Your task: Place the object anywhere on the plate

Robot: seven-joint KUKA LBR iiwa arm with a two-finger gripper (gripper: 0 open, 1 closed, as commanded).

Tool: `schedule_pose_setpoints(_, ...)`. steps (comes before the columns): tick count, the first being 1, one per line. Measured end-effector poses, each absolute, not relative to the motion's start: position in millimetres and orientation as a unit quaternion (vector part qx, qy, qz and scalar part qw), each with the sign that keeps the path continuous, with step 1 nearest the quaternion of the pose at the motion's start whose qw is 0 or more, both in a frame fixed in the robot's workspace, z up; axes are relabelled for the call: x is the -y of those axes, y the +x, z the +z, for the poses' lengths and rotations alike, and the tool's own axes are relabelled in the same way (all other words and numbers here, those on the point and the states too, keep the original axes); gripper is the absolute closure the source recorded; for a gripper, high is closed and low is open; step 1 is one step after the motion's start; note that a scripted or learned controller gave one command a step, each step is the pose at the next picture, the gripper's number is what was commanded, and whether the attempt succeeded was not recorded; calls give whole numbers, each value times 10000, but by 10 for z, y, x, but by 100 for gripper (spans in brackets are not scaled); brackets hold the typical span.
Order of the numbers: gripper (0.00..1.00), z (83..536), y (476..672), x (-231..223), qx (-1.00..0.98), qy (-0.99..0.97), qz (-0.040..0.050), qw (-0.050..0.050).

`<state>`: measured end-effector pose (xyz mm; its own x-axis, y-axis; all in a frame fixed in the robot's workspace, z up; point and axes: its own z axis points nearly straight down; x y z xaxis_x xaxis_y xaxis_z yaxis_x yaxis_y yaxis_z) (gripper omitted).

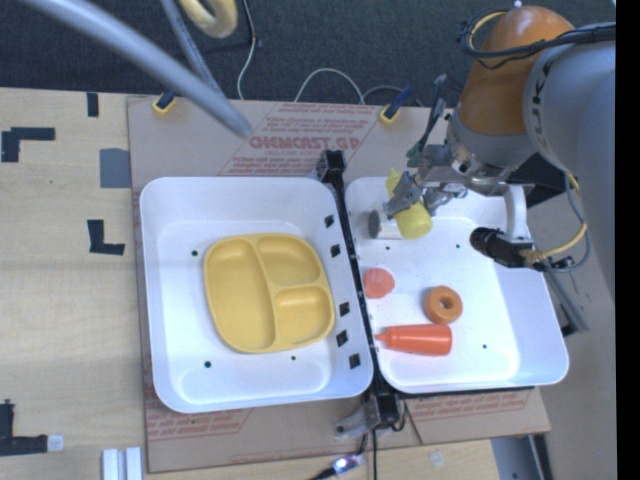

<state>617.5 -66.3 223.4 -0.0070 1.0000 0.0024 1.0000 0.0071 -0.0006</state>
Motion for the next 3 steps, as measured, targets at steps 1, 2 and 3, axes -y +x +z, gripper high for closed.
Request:
schedule_pose_setpoints(1,100,2309,6113,50,7098,-7044,-2,13)
schedule_pose_setpoints(2,100,2178,6065,-482,7094,-7048,7,17)
schedule_pose_setpoints(3,100,2288,6052,-1045,7097,-7045,0,10)
